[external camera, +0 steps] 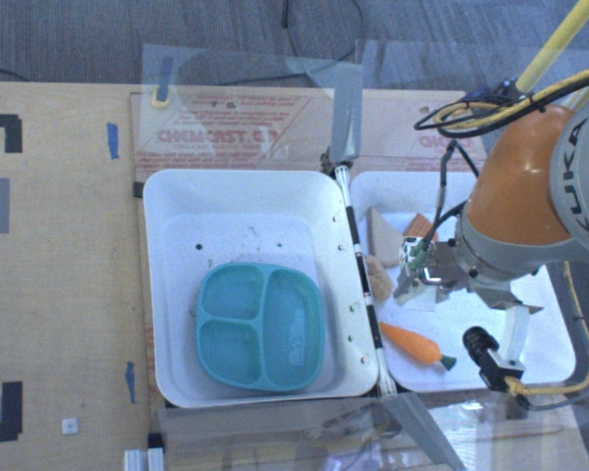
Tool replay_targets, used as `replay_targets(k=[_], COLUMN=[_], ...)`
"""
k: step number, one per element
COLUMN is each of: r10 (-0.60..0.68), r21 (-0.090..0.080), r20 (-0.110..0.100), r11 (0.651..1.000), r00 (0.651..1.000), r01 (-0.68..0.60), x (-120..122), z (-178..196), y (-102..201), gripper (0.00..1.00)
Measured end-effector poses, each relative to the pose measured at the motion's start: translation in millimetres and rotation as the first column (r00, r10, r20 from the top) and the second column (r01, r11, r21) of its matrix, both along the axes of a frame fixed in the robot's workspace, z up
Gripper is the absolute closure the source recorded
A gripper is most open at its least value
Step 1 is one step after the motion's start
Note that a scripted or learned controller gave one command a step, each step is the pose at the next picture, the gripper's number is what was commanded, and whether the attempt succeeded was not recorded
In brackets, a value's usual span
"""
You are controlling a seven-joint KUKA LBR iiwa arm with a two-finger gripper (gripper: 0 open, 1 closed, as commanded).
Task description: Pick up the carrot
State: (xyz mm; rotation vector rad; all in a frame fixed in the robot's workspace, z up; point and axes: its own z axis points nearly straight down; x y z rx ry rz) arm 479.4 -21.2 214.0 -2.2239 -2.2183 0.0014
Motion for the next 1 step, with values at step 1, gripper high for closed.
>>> replay_targets(k=[1], r10=[-0.491], r21=[-0.002], r20=[-0.002], r11=[0.871], r00=[0.871], r01=[0.491], x=[-0.9], z=[-17.1], y=[-28.0], gripper=[1.0])
